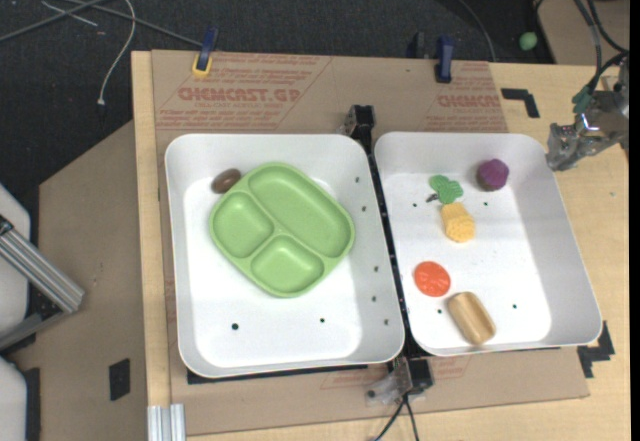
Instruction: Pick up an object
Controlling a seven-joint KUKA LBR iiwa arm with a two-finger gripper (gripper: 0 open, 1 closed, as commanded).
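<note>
The pincer [566, 151] is positioned at the right edge of the camera view, above the surface [300, 94] and just outside the upper right corner of the right bin [560, 229]. Whether its fingers are released or clenched cannot be determined from this view, and no item is visible between them. The right bin contains five candidate objects. A purple round object [492, 173] lies nearest the pincer, near the upper right corner. A green leafy toy [446, 189] lies to its left, and a yellow corn piece [458, 223] lies just below the green toy, close to touching it. An orange-red round object [432, 278] lies lower in the bin, and a tan cylindrical object [470, 317] lies just below and to the right of it, near the front wall. The left bin [200, 329] holds a green divided plate [282, 228] with three compartments, set at a slant. A small brown object [227, 180] lies beside the plate's upper left rim. Two blue clamps [206, 50] grip the far edge of the surface.
</note>
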